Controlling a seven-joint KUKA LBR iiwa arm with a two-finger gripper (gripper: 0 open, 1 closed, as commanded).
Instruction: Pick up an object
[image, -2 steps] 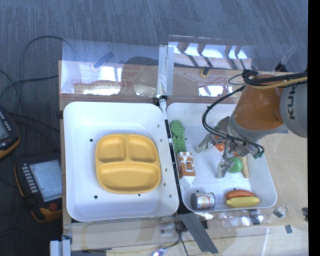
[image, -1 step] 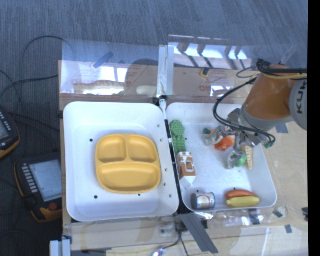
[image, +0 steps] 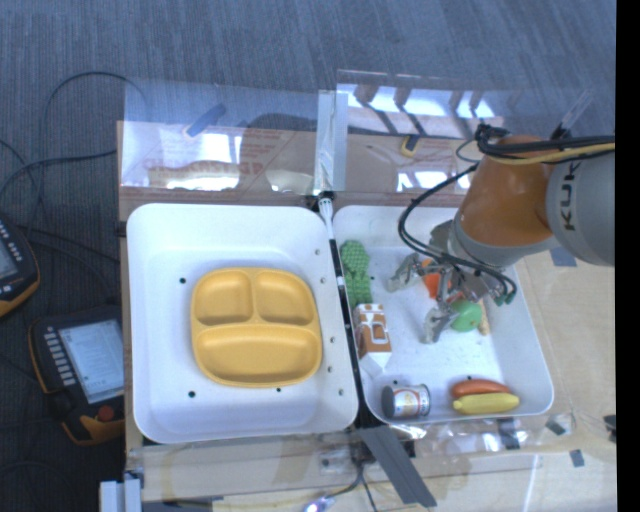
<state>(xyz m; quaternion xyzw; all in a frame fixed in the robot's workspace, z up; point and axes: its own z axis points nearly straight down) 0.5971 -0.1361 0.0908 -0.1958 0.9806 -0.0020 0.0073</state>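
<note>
Right bin (image: 520, 345): my gripper (image: 447, 300) spread wide over green toy (image: 467, 318); crowding orange piece (image: 432, 281) risks mis-grasp.

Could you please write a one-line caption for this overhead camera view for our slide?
Arm's gripper lowered into the right bin over a green toy; yellow tray in the left bin.

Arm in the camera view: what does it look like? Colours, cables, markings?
The arm is grey, with a broad rounded orange band above the wrist. Dark letters "KU" sit on the grey shell by the picture's right edge. Black cables loop from the top of the orange section down to the wrist. The gripper is metallic grey, with thin fingers and a dark mount.
</note>
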